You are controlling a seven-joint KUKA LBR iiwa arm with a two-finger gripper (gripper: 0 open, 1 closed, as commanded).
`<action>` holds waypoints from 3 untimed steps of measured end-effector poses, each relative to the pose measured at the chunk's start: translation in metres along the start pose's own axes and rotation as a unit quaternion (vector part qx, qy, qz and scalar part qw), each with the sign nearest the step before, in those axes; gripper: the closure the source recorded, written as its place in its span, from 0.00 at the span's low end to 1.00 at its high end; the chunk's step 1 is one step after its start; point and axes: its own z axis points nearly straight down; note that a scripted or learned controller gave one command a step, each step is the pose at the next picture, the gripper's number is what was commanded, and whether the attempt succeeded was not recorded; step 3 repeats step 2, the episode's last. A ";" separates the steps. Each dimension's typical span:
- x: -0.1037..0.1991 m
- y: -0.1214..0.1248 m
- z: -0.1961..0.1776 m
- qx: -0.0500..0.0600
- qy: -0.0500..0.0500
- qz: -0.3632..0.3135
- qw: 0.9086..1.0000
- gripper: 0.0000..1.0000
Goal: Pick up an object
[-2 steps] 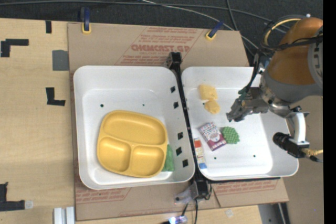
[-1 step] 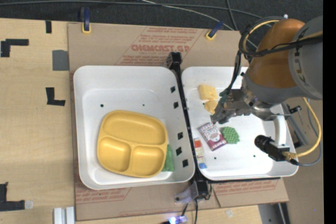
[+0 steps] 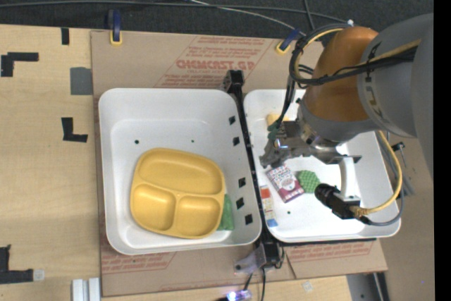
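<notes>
Seen from above: 2 white bins side by side on brown cardboard (image 3: 211, 63). In the left bin (image 3: 113, 106), a yellow tray (image 3: 176, 190) with 3 dips, and a green thing (image 3: 227, 215) touching its right edge. Over the right bin (image 3: 338, 232), the grey and orange arm (image 3: 345, 81), bent low. Gripper (image 3: 276, 151) down near the bin's left wall; cannot tell if spread or closed, too dark and crowded there. Just below the gripper, a pink and white packet (image 3: 287, 183) lying flat on the bin floor. Beside the packet, a green piece (image 3: 309, 180). Near the wall, a small orange thing (image 3: 266, 194).
</notes>
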 end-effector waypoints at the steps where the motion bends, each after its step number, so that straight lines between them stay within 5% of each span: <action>1: 0.060 0.001 0.003 0.001 0.000 -0.001 1.000 1.00; 2: 0.106 0.018 -0.002 0.000 0.000 0.000 1.000 1.00; 3: 0.106 0.018 -0.002 0.000 0.000 0.000 1.000 1.00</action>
